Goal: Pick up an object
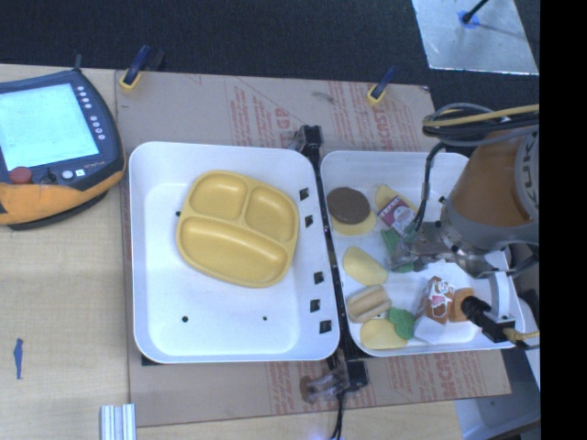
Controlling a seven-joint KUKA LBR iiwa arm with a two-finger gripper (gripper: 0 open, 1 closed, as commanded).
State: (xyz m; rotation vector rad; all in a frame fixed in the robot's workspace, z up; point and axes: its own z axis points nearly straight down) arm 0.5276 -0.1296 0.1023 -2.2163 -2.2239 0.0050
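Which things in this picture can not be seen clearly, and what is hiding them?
- Tool, camera view: small and dark under the arm's wrist; its state is unclear.
- Green item beside it: partly covered by the tool; identity unclear.
- Right bin: the arm hides its right part.
- Small packet: print too small to read.
- Arm: cut off by the picture's right side.

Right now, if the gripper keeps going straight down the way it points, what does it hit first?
Probably the green item directly under the gripper in the right bin, beside the yellow piece. Depth is hard to judge from this slanted view.
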